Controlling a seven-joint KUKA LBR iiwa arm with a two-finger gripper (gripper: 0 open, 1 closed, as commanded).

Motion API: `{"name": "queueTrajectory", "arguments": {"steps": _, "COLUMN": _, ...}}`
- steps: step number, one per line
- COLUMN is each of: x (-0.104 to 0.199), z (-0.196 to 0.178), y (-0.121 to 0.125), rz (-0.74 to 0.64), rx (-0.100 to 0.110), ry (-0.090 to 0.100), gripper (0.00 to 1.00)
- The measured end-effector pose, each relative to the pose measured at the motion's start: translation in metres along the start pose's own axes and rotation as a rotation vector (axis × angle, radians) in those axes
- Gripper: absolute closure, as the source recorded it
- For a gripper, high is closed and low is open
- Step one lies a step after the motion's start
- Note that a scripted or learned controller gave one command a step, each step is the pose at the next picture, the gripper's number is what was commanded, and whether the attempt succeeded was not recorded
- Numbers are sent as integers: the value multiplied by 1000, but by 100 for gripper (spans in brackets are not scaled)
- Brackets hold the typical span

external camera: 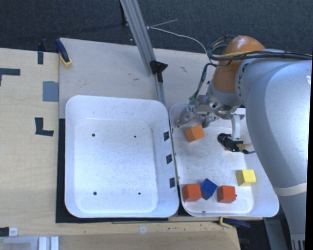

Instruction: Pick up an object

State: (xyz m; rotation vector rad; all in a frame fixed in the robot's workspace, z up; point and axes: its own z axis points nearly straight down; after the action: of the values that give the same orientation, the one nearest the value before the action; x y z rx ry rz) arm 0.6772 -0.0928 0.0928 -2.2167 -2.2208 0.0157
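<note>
Five blocks lie in your right bin point(267, 207). The gripper point(194, 116) hovers over the far corner, just above the orange block point(195, 133), which rests tilted on the floor, ungrasped. Jaw spread: cannot tell. Approach stage, it seems; next, you'd descend squarely and close.

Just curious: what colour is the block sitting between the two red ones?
Blue block, seen in the camera view, near the front of the right bin.

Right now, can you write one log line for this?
arm: over right bin | end effector: beside orange block | lifted: not yet | left bin: untouched
</note>
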Motion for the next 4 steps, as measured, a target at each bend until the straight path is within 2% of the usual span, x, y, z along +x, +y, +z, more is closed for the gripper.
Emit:
{"name": "queueTrajectory", "arguments": {"steps": 1, "x": -31, "z": 3, "y": 1, "rz": 3, "rx": 6, "ry": 8, "gripper": 0}}
{"name": "queueTrajectory", "arguments": {"steps": 2, "x": -19, "z": -192, "y": -12, "rz": 0, "rx": -17, "ry": 3, "gripper": 0}}
{"name": "queueTrajectory", "arguments": {"steps": 3, "x": 3, "z": -7, "y": -61, "rz": 0, "rx": 1, "ry": 5, "gripper": 0}}
{"name": "queueTrajectory", "arguments": {"steps": 4, "x": 2, "z": -21, "y": -59, "rz": 0, "rx": -6, "ry": 5, "gripper": 100}}
